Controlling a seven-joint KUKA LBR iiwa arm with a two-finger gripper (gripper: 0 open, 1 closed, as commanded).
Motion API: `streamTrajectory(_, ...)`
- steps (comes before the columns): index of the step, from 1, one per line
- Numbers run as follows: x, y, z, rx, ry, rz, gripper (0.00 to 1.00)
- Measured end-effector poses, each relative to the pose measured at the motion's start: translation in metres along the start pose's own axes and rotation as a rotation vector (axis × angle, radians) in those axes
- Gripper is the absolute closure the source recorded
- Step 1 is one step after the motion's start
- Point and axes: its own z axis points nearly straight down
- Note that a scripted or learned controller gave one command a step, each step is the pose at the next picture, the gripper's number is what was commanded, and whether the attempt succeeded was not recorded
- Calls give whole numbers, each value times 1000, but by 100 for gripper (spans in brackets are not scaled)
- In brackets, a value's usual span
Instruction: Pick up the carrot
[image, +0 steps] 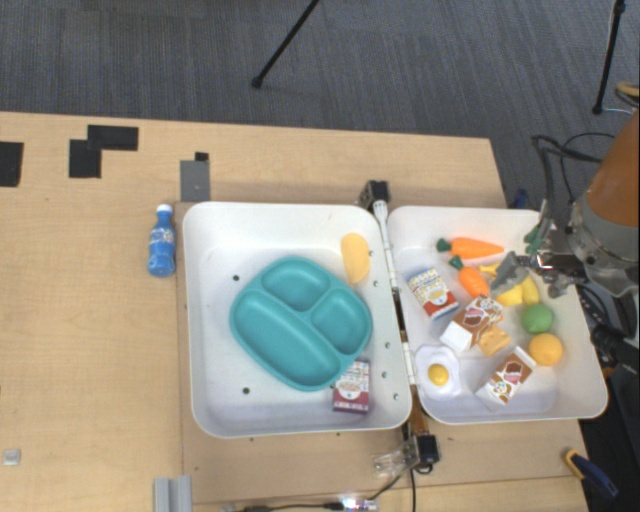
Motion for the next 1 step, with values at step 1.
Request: streamTrajectory(1, -37, 57, 18, 0, -1, -22, 0)
